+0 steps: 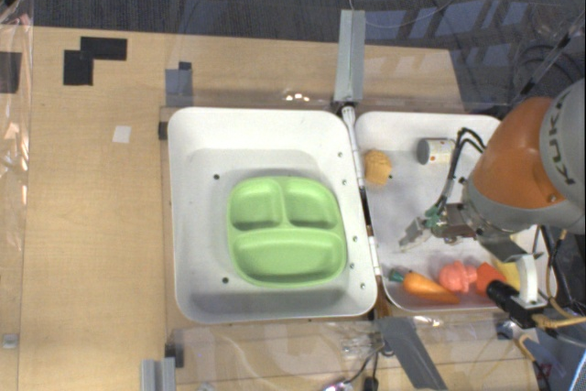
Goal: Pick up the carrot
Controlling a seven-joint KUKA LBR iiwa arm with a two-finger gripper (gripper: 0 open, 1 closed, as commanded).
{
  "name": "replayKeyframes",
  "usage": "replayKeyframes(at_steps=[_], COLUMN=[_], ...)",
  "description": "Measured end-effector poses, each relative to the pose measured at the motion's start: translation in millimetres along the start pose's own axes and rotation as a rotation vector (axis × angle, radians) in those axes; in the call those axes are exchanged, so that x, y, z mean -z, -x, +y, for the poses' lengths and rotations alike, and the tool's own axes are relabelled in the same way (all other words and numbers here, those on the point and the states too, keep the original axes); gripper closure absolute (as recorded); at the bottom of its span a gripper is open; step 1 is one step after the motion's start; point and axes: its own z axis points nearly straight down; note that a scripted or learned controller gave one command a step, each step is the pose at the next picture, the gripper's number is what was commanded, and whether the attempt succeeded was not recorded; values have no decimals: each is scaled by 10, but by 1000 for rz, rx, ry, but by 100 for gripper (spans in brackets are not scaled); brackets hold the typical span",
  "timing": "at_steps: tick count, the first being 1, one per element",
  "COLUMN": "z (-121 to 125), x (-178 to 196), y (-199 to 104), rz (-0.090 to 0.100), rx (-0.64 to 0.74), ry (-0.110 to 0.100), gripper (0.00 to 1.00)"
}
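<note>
The carrot is orange with a green stem end and lies along the front wall of the right bin, stem pointing left. My gripper hangs over the middle of that bin, a little behind the carrot and apart from it. Its fingers stand open with nothing between them. The grey arm with its orange band comes in from the right and hides the bin's right side.
A pink-red toy touches the carrot's right end, with a yellow item beyond it. A tan round piece and a grey cylinder sit at the back. The left bin holds a green divided plate.
</note>
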Motion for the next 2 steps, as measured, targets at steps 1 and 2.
replayKeyframes(at_steps=[1,2], z=[-18,20], x=[-247,583], y=[190,-112], rz=[-1,-1], rx=[-4,-54], ry=[0,3], gripper=[0,0])
